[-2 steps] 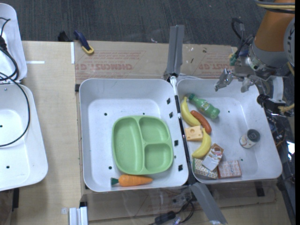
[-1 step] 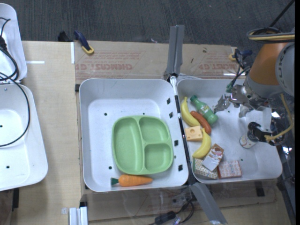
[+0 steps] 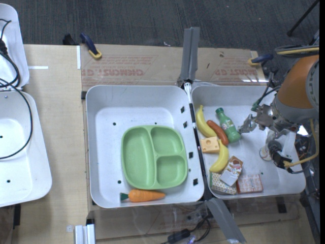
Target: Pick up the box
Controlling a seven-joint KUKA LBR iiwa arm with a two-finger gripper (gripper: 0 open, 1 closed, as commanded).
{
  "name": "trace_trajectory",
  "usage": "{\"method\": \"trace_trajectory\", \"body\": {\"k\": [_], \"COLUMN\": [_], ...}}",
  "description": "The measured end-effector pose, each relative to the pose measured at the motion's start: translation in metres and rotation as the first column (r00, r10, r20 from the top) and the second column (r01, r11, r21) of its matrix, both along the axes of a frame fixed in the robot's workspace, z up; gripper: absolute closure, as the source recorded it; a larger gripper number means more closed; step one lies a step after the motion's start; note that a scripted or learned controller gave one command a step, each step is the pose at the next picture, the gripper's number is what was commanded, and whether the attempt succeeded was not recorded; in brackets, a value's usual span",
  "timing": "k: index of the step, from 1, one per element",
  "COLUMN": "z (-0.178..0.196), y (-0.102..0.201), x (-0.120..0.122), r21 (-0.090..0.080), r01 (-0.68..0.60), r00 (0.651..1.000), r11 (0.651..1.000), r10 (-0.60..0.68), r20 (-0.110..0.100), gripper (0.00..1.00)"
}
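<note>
Reversed red lettering runs across the cardboard sheet (image 3: pixel 152 65) at the far side of the bench; it looks like "CHEMCAT", though I can't read it for certain. The box (image 3: pixel 231 172), a small carton with red and white printing too small to read, lies tilted in the near part of the right bin (image 3: pixel 244 93), resting on a flat red and white packet (image 3: pixel 249 184). Just left of it curves a smooth yellow banana (image 3: pixel 219 159), with a holed cheese wedge (image 3: pixel 209 145), a red sausage (image 3: pixel 218 131) and a green bottle (image 3: pixel 228 125) beyond. The left bin (image 3: pixel 101 136) holds a glossy green divided plate (image 3: pixel 154 156) and an orange carrot (image 3: pixel 144 195). The gripper (image 3: pixel 249 125) hovers far right, beside the bottle, fingers apart, holding nothing.
</note>
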State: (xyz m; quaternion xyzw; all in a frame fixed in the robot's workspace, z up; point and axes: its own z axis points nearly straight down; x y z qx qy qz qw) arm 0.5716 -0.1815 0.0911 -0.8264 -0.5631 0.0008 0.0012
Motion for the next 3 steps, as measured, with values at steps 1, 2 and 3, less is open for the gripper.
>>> {"method": "trace_trajectory", "body": {"k": [1,2,3], "z": [0.001,0.000,0.009], "y": [0.084,0.036,0.036], "x": [0.054,-0.022,-0.022], "r21": [-0.001,-0.001,0.000], "r01": [-0.033,-0.110,-0.107], "r00": [0.999,0.994,0.994], "r11": [0.999,0.994,0.994], "r10": [0.033,0.110,0.107], "r20": [0.002,0.000,-0.001], "gripper": [0.00,0.00,1.00]}}
